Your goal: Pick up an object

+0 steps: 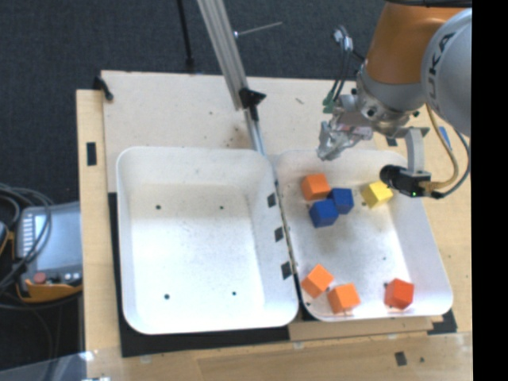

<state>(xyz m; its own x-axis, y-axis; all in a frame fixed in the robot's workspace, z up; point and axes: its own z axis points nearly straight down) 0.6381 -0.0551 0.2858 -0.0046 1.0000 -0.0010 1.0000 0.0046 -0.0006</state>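
orange cube [315, 186] sitting in right bin [417, 236], near blue cubes [330, 206] | my gripper [331, 148] hovering just above it | holding nothing; finger spread unclear

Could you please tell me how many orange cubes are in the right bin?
3: one at the back beside the blue cubes, and two together at the front. The front-right cube looks redder. None seems hidden.

My end effector [332, 148] hangs over the far rim of the right white bin [421, 236]. Just below it an orange cube [315, 186], two touching blue cubes [331, 206] and a yellow cube [376, 194] crowd the far end. The bin's middle lies open; three more orange cubes [343, 288] line the near wall. A slanted metal post [226, 50] stands to my left.
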